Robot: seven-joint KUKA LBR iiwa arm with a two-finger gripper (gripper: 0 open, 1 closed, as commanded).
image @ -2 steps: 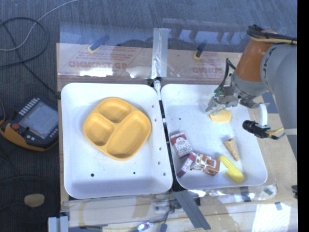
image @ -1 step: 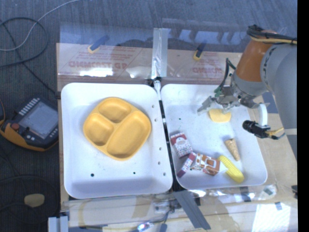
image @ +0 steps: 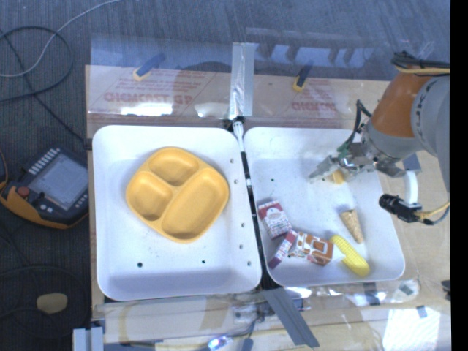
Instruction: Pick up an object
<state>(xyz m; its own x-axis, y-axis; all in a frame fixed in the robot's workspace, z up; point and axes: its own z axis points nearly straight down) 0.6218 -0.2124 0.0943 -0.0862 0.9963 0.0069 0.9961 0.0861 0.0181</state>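
- Corn cob (image: 349, 256) and small cartons (image: 292, 236) lie along the right bin's (image: 292, 152) near edge.
- Cone (image: 352, 225) sits just behind them.
- Yellow divided plate (image: 178, 193) fills the left bin (image: 110, 254).
- Gripper (image: 330, 170) hangs low over the right bin's far side; fingers slightly apart, a small yellow piece (image: 338, 176) beside them, grasp unclear.

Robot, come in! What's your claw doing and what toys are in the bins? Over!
Gripper low in right bin, by a small yellow piece. Corn, cone, cartons lie apart at the front. Yellow tray in left bin.
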